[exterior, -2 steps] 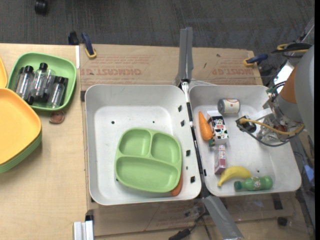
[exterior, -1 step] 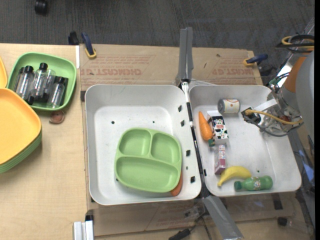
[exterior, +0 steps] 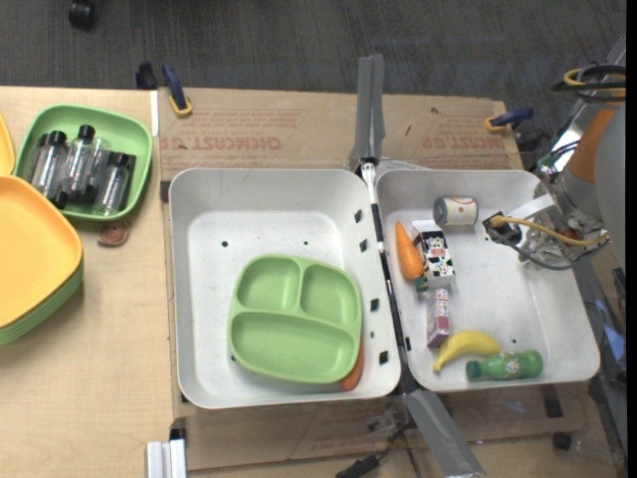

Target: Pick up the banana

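The yellow banana (exterior: 465, 348) lies near the front of the right bin (exterior: 557, 307), its curve opening toward the front wall. A green bottle (exterior: 506, 365) lies right beside it, touching its right end. A pink tube (exterior: 439, 317) rests just behind the banana's left tip. My gripper (exterior: 530, 239) hangs over the right bin's back right part, well behind and to the right of the banana, with nothing seen in it.
The right bin also holds an orange carrot (exterior: 408, 251), a black-and-white box (exterior: 434, 255) and a white can (exterior: 456, 210). A green divided plate (exterior: 297, 319) fills the left bin (exterior: 199, 267). Left of the bins sit a green tray of bottles (exterior: 85, 162) and stacked orange plates (exterior: 35, 267).
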Motion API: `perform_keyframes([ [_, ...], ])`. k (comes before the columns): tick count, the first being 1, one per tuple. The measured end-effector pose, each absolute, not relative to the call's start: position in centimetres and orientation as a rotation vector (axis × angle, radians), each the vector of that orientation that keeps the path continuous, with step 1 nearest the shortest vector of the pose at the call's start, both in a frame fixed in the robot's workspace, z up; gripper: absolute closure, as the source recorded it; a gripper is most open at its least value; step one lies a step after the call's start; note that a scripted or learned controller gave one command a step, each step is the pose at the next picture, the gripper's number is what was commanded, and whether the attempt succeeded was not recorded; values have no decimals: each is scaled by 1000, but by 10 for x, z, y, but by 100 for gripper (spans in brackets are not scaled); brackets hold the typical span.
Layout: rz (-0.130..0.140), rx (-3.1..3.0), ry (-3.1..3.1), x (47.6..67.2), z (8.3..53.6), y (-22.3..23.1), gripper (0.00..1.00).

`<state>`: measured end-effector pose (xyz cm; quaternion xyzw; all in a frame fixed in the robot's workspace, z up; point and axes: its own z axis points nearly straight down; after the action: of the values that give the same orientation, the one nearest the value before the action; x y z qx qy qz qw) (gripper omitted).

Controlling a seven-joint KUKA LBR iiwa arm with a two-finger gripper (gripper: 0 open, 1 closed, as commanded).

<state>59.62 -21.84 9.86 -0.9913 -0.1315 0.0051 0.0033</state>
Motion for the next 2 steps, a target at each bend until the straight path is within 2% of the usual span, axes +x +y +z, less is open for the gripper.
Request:
perform_keyframes([
  [2, 28, -3105, -428, 595, 115, -217, 100],
])
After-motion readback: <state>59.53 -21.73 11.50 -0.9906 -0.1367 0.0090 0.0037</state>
